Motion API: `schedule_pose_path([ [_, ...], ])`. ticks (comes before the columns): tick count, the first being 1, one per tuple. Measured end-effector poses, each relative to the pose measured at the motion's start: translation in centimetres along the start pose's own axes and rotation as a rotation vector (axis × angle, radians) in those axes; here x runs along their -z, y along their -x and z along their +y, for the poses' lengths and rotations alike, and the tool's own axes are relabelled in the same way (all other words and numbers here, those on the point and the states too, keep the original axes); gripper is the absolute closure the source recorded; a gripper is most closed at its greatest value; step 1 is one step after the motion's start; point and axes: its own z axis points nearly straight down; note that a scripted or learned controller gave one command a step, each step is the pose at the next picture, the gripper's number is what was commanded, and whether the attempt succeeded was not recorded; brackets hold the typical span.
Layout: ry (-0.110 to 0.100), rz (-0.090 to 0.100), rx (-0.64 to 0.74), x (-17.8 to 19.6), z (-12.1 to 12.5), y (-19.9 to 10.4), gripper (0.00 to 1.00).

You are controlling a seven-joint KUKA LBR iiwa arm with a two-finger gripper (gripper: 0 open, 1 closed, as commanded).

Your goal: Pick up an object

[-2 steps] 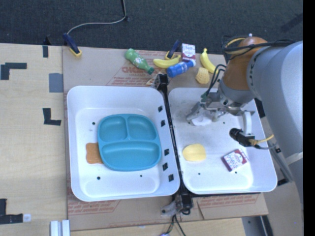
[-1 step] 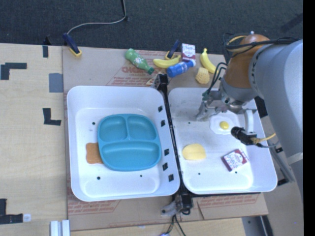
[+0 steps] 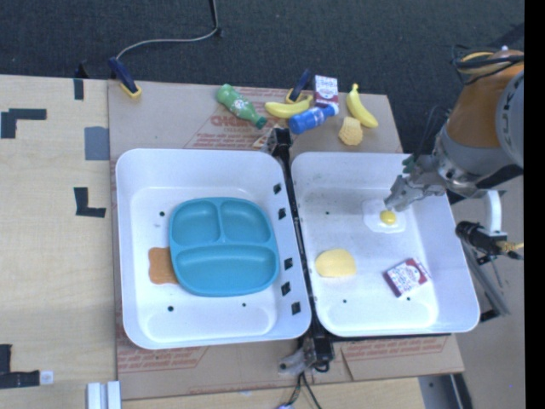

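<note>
The end effector (image 3: pixel 398 199) hangs low over the right bin (image 3: pixel 443 313), just above and touching or nearly touching a fried-egg toy (image 3: pixel 385 219), likely its target; whether it is open or closed I cannot tell. Far to its left the left bin (image 3: pixel 136 228) holds a blue divided plate (image 3: pixel 225 245); nearer lie a yellow lump (image 3: pixel 335 263) and a red packet (image 3: pixel 405 277). Spare toys sit on the table (image 3: pixel 51 254) behind it, beyond the bins.

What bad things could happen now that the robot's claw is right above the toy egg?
1. The fried egg looks flat against the right bin floor, so the gripper may slide over it and close on nothing.
2. The egg lies near the bin's back wall, so a push might shove it against that wall instead of lifting it.
</note>
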Motion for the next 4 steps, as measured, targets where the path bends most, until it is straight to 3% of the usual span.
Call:
schedule_pose_path([
  [1,-0.002,0.001,0.0,-0.1,0.0,-0.1,0.0],
  [2,-0.004,0.003,0.0,-6.4,-5.4,3.7,0.0],
  [3,0.001,0.003,0.001,-8.0,-11.2,-3.2,0.0],
  [4,0.005,-0.001,-0.001,-7.0,-11.1,-3.0,1.0],
])
